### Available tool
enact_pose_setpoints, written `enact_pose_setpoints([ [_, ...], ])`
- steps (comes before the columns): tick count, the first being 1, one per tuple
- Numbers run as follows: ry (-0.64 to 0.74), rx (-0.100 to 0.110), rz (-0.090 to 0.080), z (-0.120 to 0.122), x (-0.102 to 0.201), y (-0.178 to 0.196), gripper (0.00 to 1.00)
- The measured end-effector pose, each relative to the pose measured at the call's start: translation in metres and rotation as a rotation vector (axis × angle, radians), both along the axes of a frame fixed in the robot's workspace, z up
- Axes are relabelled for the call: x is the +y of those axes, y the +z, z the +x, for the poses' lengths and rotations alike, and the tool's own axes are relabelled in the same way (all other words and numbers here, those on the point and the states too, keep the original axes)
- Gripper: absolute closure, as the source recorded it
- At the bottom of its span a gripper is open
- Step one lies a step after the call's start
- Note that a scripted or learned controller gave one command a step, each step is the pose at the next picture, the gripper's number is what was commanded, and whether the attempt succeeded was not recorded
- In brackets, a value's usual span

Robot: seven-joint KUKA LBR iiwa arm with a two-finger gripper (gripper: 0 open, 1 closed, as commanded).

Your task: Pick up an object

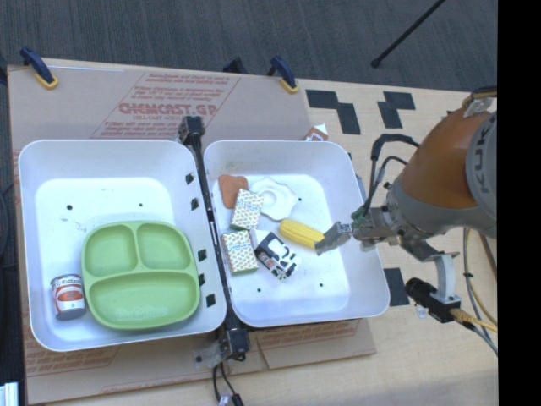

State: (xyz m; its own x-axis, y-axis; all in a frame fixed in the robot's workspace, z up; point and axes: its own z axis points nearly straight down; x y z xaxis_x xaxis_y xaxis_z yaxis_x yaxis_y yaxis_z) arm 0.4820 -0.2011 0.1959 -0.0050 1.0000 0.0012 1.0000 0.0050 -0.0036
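The right bin (359,273) holds several small things. A yellow corn cob (299,232) lies near its middle, with a black-and-white toy (276,256) just in front of it. Two patterned packets (247,210) (239,251) lie toward the bin's left wall. At the back are an orange-brown slice (232,188) and a white fried-egg toy (275,196). My gripper (331,238) reaches in from the right, low over the bin floor, its tip right beside the corn cob's right end. Nothing is visibly held in it.
The left bin (51,176) holds a green divided plate (141,275) and a small red-labelled can (68,297) at its front left. A black hinge strip (203,205) runs between the bins. Cables (473,311) hang by the arm on the right.
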Motion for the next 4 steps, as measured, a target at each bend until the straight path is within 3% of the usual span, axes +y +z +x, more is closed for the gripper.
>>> enact_pose_setpoints([
  [1, 0.003, 0.0, -0.001, 0.067, 0.015, -0.105, 0.0],
  [2, 0.006, 0.001, -0.002, 0.067, 0.015, -0.094, 1.0],
  [3, 0.001, -0.003, 0.0, 0.06, 0.065, -0.009, 1.0],
  [4, 0.001, -0.003, 0.0, 0.079, 0.14, 0.043, 1.0],
])
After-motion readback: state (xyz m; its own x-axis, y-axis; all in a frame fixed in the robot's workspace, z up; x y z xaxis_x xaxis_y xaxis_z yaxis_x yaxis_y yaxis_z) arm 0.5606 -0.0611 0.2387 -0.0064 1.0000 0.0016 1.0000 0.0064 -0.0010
